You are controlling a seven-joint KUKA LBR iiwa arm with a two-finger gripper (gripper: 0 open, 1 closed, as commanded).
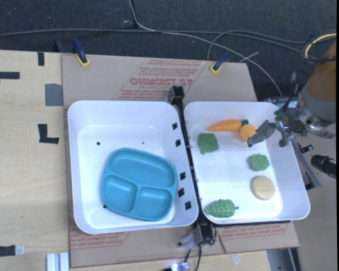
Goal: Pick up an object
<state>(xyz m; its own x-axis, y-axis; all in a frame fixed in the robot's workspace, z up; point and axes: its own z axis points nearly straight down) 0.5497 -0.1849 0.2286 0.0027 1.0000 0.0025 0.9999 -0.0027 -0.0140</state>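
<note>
**Orange ball just left of the open fingers**

Sits in the right bin (291, 168), far side: small orange ball (247, 131), touching the carrot (225, 126) whose long axis runs left-right. Lies just left of the gripper (272, 135), jaws apart, nothing between them. Probably calls for a short leftward shift. Further off: green lumps, beige disc (263, 187).

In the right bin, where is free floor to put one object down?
In the right bin, bare floor lies between the green piece, the bumpy green ball and the bottom green toy. Near the carrot and gripper it is crowded.
</note>
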